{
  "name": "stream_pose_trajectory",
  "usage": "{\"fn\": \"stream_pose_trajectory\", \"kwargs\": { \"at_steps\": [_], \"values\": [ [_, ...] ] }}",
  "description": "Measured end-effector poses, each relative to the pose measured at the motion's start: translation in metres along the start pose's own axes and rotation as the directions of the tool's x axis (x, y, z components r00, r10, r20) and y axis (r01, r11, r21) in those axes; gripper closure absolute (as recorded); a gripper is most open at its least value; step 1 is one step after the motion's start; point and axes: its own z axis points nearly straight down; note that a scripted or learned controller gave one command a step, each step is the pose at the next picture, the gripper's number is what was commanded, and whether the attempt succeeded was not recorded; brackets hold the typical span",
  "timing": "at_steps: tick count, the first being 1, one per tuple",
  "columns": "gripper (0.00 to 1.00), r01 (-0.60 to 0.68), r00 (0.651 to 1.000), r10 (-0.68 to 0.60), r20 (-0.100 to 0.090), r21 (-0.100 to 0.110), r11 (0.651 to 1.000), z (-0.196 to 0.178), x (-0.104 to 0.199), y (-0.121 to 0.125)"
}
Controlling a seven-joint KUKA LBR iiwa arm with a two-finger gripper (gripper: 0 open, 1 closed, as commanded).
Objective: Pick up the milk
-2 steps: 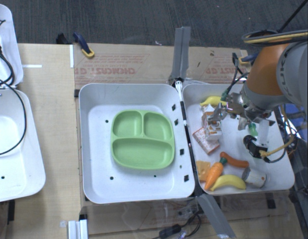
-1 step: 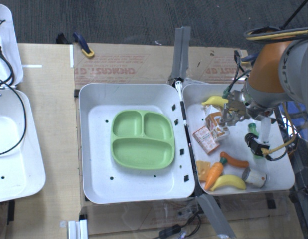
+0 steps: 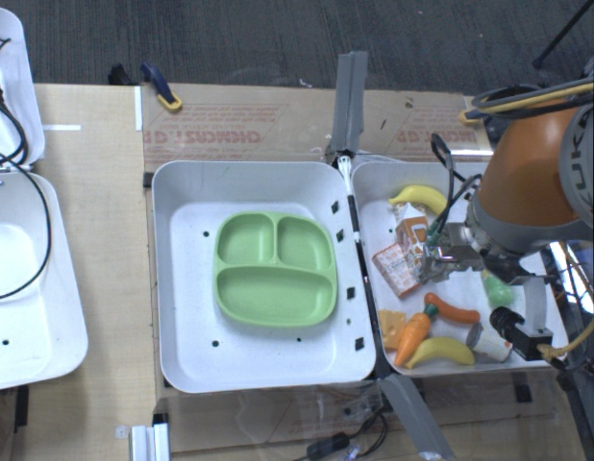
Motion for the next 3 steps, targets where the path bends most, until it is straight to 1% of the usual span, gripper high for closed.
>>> {"fn": "stream_pose_trajectory", "kwargs": {
  "at_steps": [1,2,3],
  "values": [
    [1.0,0.05,0.999,-0.05,0.001,-0.002,0.999,-0.027,0.084,-0.016],
    [1.0,0.499,0.866,-0.499,0.003,-0.003,0.866,-0.048,0.127,-0.022],
    [1.0,0.692,0.722,-0.692,0.003,-0.002,0.722,-0.056,0.145,-0.022]
  ]
}}
